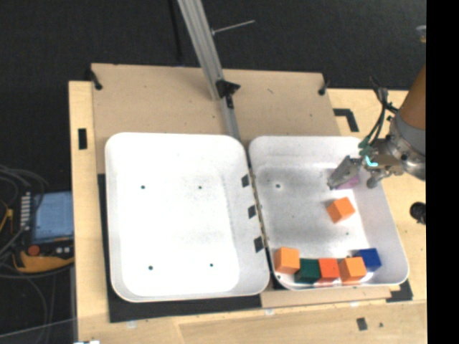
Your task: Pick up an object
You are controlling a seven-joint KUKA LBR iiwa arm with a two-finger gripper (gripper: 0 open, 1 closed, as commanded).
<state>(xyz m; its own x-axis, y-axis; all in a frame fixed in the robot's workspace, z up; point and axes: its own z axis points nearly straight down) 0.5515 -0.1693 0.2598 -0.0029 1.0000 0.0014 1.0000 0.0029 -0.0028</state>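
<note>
The two-finger gripper (349, 175) on the grey arm hangs over the shallow white right-hand bin (301, 149), toward its one o'clock corner. One dark finger points out toward the bin's middle with a sliver of pink showing just beneath it, but I can't tell from here how far apart the fingers stand or whether anything sits between them. Just below the tool, at about five o'clock from it, a loose orange cube (341, 209) lies alone on the bin floor, apart from the rest. Along the six o'clock wall sits a packed row: an orange block (287, 259), a dark green block (309, 269), two more orange ones and a blue block (368, 258). The lone cube looks the easiest pick: I'd centre squarely over it, turn the fingers to meet two flat faces, and come straight down before closing.
</note>
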